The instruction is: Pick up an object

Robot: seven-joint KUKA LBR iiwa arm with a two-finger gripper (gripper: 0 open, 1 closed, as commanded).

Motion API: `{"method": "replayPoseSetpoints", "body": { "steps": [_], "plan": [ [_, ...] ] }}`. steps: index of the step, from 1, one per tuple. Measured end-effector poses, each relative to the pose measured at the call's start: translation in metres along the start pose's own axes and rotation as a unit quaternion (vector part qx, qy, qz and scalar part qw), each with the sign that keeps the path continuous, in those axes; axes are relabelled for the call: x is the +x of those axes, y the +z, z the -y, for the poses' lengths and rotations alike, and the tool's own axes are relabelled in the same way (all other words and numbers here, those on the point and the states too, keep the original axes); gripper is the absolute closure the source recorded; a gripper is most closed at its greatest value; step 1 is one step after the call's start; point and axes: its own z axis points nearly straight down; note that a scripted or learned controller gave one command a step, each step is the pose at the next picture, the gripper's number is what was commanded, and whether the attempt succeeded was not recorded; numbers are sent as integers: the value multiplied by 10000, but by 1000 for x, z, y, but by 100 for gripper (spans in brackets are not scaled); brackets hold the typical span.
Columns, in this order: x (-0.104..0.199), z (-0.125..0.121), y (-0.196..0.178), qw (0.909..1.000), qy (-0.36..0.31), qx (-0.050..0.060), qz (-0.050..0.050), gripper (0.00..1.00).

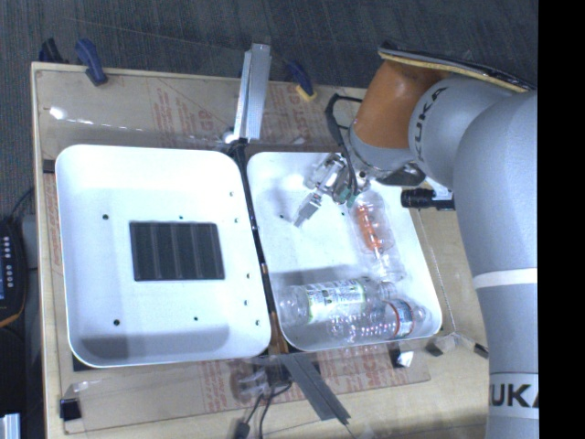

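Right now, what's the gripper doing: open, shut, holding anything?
Gripper: over the right bin, nothing seen between its fingers; open or shut cannot be told. The bottles lie in the bin.

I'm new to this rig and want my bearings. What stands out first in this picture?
The big grey arm with its orange band fills the right side, its gripper over the right bin. Three clear plastic bottles lie in that bin, two along its near edge. A dark ribbed block sits mid left bin.
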Motion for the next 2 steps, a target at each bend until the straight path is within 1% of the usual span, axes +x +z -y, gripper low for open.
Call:
{"method": "replayPoseSetpoints", "body": {
  "steps": [1, 2],
  "plan": [
    [37, -23, 2, 9851, 1721, 10, -16, 0],
    [73, 55, -55, 9663, 2572, 5, -7, 0]
  ]
}}
